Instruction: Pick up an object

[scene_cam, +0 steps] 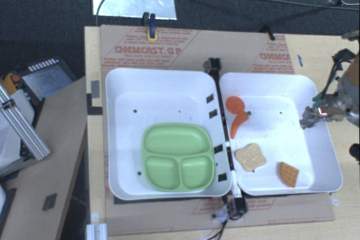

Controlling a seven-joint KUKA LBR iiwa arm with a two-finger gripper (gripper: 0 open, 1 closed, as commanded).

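Note:
Three small objects lie in the right bin (292, 87): an orange spoon-shaped piece (236, 112) near its left wall, a pale toast slice (250, 156) toward the front, and an orange waffle-like wedge (288, 173) at the front right. My gripper (311, 119) hangs at the right bin's right rim, well apart from all three. Nothing shows between its fingers.
The left bin (129, 93) holds a green divided plate (177, 155). A black divider strip (220, 121) runs between the bins. Cardboard lies under both bins. A clamp (151, 27) and cables sit at the back, and a device (48, 78) stands on the table at left.

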